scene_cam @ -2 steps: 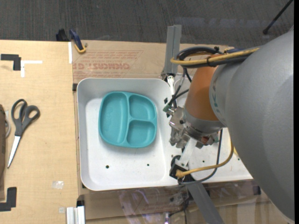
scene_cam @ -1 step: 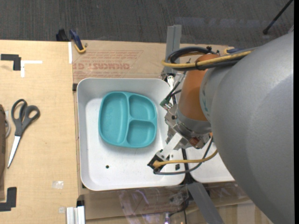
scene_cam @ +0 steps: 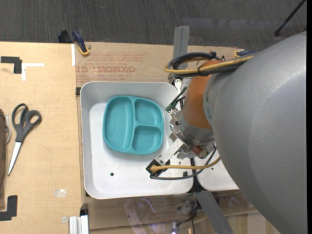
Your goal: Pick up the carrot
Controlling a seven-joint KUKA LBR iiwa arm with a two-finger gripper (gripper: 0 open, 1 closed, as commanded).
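wrist hangs over left bin's right edge, beside teal plate.

1. You look down on a dark grey carpet floor along the top.
2. Your pale wooden bench fills the left side.
3. Brown cardboard lies behind the bins.
4. Lighting is even and soft.

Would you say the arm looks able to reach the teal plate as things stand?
Probably yes: the arm hangs over the bin's right edge, with only bare bin floor between it and the plate.
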